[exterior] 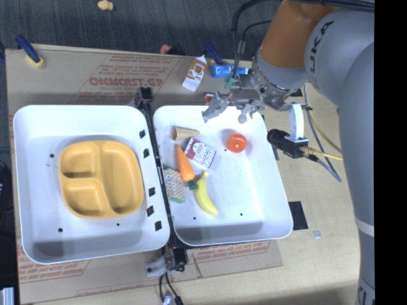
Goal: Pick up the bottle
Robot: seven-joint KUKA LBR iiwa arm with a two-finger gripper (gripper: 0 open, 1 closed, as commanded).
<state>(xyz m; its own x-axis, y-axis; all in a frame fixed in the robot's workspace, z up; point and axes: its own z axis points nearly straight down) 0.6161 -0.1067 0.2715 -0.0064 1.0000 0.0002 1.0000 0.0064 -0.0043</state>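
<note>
Yellow divided plate (100, 177) in left bin (25, 170); right bin (267, 189) — banana (205, 196), carrot (184, 164), tomato (236, 142).

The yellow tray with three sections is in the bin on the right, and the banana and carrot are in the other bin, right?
Not quite. The camera view shows the yellow tray in the left bin. The banana and carrot are in the other bin, the right bin.

right bin (270, 192): banana (205, 196) at centre; carrot (184, 164) behind it, carton (200, 153) behind-right, tomato (236, 142) further right.
</note>
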